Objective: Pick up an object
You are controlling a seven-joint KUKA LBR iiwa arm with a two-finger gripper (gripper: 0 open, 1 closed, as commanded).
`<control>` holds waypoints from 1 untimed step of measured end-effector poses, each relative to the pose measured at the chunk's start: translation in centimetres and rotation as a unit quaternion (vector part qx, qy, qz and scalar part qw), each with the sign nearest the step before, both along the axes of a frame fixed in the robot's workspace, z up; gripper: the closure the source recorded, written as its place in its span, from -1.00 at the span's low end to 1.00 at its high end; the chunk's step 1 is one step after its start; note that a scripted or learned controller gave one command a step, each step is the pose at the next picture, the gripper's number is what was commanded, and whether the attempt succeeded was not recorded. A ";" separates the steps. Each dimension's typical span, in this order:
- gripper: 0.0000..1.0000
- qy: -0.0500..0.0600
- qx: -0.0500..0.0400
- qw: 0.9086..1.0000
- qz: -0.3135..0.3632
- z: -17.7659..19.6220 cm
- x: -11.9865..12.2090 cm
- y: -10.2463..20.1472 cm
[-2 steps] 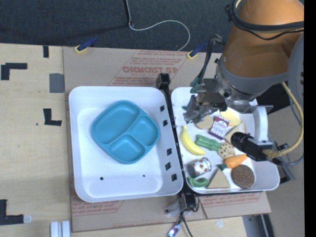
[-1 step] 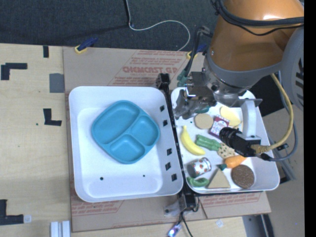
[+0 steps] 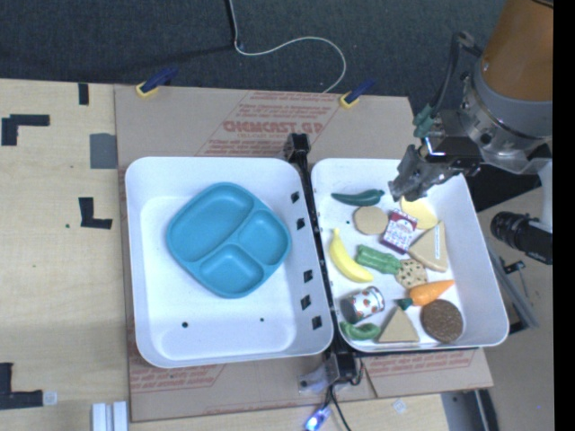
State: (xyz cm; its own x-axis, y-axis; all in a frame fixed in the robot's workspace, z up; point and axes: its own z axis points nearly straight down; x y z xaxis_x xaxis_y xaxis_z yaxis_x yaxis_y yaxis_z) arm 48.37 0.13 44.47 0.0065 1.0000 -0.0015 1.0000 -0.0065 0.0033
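My gripper hangs over the far part of the right bin, just above the toy food. Its dark fingers point down and left, near a green chili and a tan round piece. Below it lie a purple-and-white packet, a yellow piece, a banana, a green pod, a cracker, a carrot, a brown cookie, a sandwich wedge and a small can. I see nothing between the fingers.
The left bin holds a blue divided plate. A black divider with clips runs between the bins. A white cable loops behind them. The arm's orange and grey body fills the upper right.
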 end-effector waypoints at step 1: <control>1.00 0.000 0.002 1.000 0.009 3.6 0.0 10.4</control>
State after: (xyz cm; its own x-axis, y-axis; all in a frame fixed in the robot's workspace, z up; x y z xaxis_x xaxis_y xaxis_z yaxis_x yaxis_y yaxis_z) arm 48.35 10.50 48.09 -0.0120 0.9999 0.0022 0.9999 0.0120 0.0027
